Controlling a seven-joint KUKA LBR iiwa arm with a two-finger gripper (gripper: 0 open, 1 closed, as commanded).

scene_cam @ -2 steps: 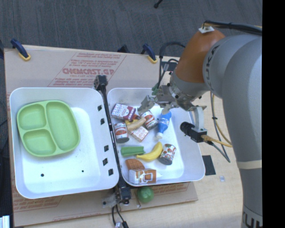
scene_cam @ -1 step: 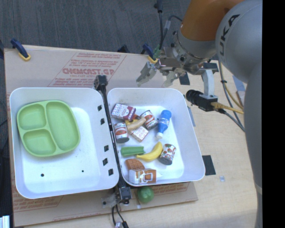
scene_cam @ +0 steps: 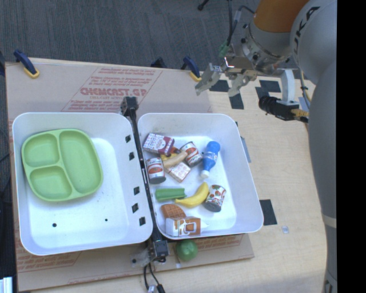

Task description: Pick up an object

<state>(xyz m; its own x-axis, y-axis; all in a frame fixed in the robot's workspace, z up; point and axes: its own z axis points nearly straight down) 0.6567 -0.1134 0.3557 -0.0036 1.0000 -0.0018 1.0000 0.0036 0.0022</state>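
Dark carpet [scene_cam: 114, 28] behind bench [scene_cam: 286, 171]; cardboard sheet [scene_cam: 108, 86] with red print under two white bins, blue clamps on its far edge [scene_cam: 26, 62].

Left bin [scene_cam: 74, 229]: green divided plate [scene_cam: 62, 165] in far-left part, three compartments, nothing on it.

Right bin [scene_cam: 246, 189]: cluster of small items, none lifted. Blue bottle [scene_cam: 210, 157] with white cap, lying tilted, near far-right part of cluster. Banana [scene_cam: 195, 196] near centre, just beside green pepper-like piece [scene_cam: 170, 194] on its left. Small can [scene_cam: 215, 198] lying just right of banana. Second can [scene_cam: 155, 170] near left wall. Third can [scene_cam: 190, 153] touching bottle side of pile. Red-and-white box [scene_cam: 158, 143] at far-left. Small carton [scene_cam: 185, 226] with orange print at near edge, brown bread-like piece [scene_cam: 173, 211] just behind it.

Green round item [scene_cam: 186, 250] outside bins, on cardboard at near edge, beside black clip [scene_cam: 158, 249].

Gripper [scene_cam: 224, 79] above cardboard beyond far edge of right bin, well apart from all items. Fingers spread apart, nothing between them. Orange band [scene_cam: 280, 14] above wrist at top of view.
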